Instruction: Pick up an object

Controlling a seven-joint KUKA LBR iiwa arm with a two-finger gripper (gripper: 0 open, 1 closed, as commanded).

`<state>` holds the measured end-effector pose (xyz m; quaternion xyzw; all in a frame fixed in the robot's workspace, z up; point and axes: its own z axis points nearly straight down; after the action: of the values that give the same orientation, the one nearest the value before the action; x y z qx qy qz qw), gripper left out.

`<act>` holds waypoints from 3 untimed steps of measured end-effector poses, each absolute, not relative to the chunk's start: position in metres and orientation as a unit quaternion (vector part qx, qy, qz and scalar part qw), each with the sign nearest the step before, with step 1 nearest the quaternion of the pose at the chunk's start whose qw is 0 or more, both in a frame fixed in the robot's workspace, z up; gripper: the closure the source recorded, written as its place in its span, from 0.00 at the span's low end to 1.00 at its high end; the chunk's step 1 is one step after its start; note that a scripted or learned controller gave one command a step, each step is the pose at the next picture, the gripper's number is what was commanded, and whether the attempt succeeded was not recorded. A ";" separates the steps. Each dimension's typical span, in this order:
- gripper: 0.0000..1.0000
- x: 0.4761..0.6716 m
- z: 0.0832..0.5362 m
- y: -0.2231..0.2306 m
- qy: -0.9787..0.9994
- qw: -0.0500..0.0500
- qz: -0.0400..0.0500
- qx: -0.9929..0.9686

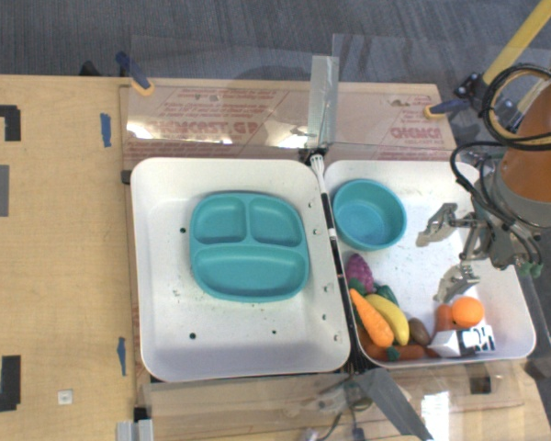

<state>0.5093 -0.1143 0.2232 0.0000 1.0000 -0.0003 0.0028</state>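
My gripper (446, 254) hangs over the right bin (413, 177), fingers spread wide with nothing between them. One fingertip (432, 229) points toward the teal bowl (368, 213), the other fingertip (452, 286) sits just above an orange fruit (466, 312). A white box with black print (469, 341) lies under the orange at the bin's front right. Along the bin's front left lie a purple grape bunch (359, 270), a banana (392, 316), a carrot (370, 317) and a small brown item (419, 331).
The left bin (156, 274) bears a teal divided plate (249, 244). A clear plastic wall (257, 122) stands behind both bins. Black cables (482, 127) loop off the arm at the right. Bare white floor lies in the right bin between the bowl and my gripper.
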 end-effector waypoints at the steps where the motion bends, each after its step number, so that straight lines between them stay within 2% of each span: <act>1: 0.00 0.486 0.099 -0.115 1.000 0.007 -0.001 0.001; 2: 0.00 0.487 0.091 -0.095 1.000 0.011 -0.002 -0.003; 3: 0.00 0.499 0.090 -0.156 0.996 0.008 -0.001 0.089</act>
<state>0.4994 -0.1557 0.0896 0.0891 0.9960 -0.0006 0.0079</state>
